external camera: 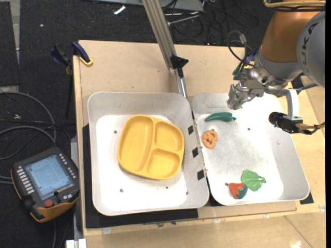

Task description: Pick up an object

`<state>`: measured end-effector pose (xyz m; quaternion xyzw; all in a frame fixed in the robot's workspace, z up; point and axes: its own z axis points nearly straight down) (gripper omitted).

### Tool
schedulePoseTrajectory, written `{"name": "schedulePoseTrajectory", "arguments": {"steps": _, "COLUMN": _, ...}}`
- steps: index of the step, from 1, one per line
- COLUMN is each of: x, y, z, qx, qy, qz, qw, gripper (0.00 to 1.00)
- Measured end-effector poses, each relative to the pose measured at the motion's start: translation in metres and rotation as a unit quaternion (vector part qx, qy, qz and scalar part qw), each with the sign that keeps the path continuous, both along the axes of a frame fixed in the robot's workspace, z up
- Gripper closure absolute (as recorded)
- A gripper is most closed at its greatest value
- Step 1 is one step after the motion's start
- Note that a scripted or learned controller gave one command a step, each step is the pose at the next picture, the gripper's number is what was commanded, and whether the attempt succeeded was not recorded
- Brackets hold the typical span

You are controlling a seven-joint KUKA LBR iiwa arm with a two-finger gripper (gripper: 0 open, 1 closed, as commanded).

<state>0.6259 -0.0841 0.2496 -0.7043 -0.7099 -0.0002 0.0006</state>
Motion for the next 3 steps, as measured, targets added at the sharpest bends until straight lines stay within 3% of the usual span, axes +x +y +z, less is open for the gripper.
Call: {"name": "schedulePoseTrajectory", "arguments": {"steps": 3, "x": 0.020, "y": 0.169, "z": 0.008, "qx": 0.0002, "qy": -0.001, "qz": 0.000, "qw": 1.0000, "gripper": 1.00}}
